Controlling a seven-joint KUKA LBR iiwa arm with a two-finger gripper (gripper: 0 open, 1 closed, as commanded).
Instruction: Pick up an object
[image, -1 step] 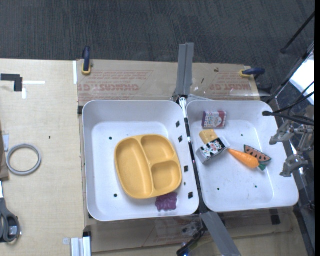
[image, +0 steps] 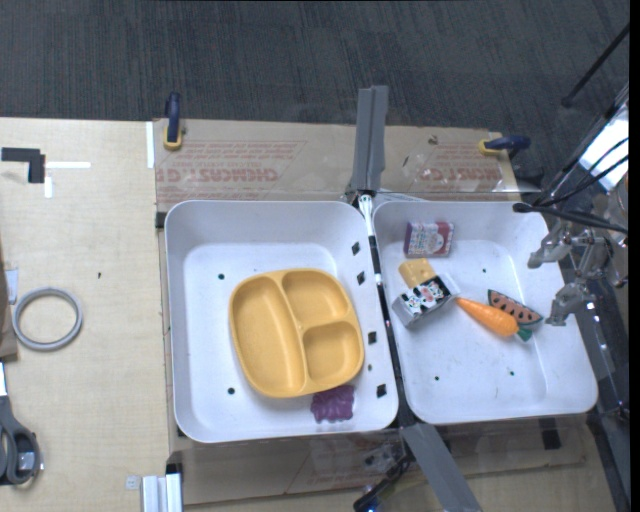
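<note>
Two shallow white bins sit side by side, and the right bin (image: 560, 395) holds my likeliest target: a small orange toy carrot (image: 486, 316), lying flat at centre right of the frame, its green tip toward the lower right. A toy watermelon slice (image: 514, 307) touches its upper side, so a clean approach matters. I judge the carrot light, stiff and smooth plastic, prone to roll or squirt out; I would close across its thick middle, square to its length.

Near it, to the left, lie a small black-and-white carton (image: 424, 299), a yellow block (image: 417, 271) and a pink packet (image: 428, 238). The left bin (image: 200, 330) carries a yellow divided plate (image: 297, 332) and a purple lump (image: 333, 403).

My claw (image: 560, 280) hangs at the right edge, above the right bin's rim, well apart from the carrot. Whether it stands wide or narrow I cannot tell.
</note>
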